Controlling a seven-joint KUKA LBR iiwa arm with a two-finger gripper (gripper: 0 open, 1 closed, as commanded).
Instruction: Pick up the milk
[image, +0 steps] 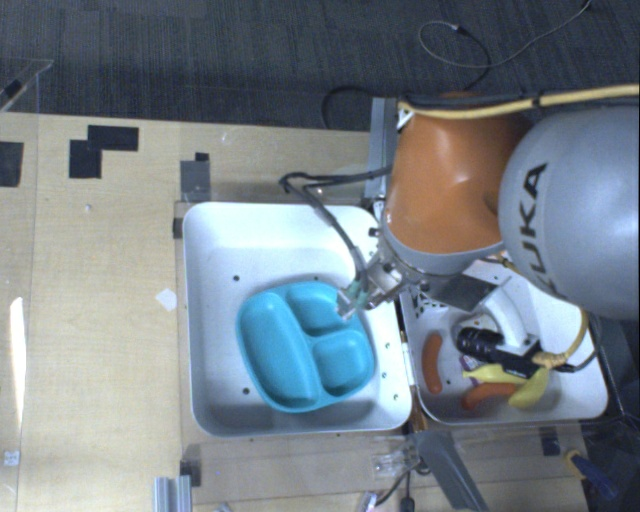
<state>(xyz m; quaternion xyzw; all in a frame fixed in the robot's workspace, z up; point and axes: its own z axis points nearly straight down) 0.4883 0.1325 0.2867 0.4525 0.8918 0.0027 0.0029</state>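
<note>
Gripper (356, 297) low over the left bin (215, 300), at the far right rim of a blue divided plate (300, 350). Open or closed: cannot tell, too small and blurred at the tip. Nothing seen gripped. Touching the plate or just above it: cannot tell either.

Plate tilted a little in the bin, in its right half. Three compartments: one long one on the left, a smaller one far, another near on the right. Gripper tip just where the far compartment meets the right one.

Above the gripper, the orange band (445, 180) of the arm (570, 220), then the grey body with dark lettering, reaching in from the right and covering the far part of the right bin (598, 398). A dark cable (318, 198) looping from the far rim of the left bin down toward the gripper.

In the right bin, near the wall it shares with the left bin, a red sausage (432, 362) lying lengthwise. Toward the near edge, a second sausage (482, 396), touching a yellow banana (528, 388) on its right.

Place of the milk: cannot tell from this view.

Both bins on a pale wooden bench (90, 330), black tape marks (100, 148) at its far left. Beyond the bench, dark carpet (200, 50).
</note>
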